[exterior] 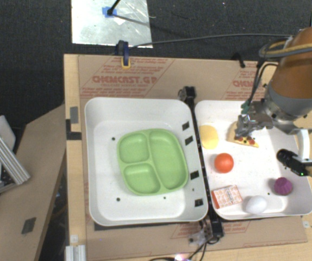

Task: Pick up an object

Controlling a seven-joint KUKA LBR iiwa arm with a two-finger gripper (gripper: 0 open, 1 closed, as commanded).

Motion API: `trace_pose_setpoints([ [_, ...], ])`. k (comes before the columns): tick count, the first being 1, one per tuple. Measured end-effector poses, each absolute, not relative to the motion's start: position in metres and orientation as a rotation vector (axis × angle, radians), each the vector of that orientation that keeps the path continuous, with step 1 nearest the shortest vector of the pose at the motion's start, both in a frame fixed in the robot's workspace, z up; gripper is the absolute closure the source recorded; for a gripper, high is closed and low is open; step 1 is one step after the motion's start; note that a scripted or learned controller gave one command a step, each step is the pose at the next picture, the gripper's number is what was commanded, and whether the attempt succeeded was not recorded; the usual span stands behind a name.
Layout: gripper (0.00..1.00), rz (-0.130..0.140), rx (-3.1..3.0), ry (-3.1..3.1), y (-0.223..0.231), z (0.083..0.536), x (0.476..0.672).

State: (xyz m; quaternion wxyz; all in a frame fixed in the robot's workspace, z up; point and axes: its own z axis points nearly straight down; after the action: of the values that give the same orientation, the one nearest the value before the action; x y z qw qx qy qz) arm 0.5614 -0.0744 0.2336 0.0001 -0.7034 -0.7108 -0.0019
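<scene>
My gripper [246, 126] hangs over the back of the right bin [303, 203], coming down from the grey and orange arm at the right. Directly below it lies a flat pizza-slice toy [247, 141], yellow with red spots; the gripper's tip overlaps the toy's upper edge, and I cannot tell whether it touches. A yellow lemon-like piece [208, 136] lies to the left of the slice. An orange-red ball [224, 162] sits in front of it.
Along the right bin's front lie a red and white packet [226, 196], a white egg [255, 204] and a purple lump [282, 186]. The left bin [101, 145] holds a green divided plate [151, 161]. A raised divider separates the bins.
</scene>
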Motion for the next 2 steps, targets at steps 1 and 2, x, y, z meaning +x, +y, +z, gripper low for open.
trace_pose_setpoints([
  [1,1.0,-0.004,-2.21,-2.231,-0.016,0.224,0.562],
  [2,1.0,-0.006,-2.21,-2.233,0.035,0.224,0.577],
])
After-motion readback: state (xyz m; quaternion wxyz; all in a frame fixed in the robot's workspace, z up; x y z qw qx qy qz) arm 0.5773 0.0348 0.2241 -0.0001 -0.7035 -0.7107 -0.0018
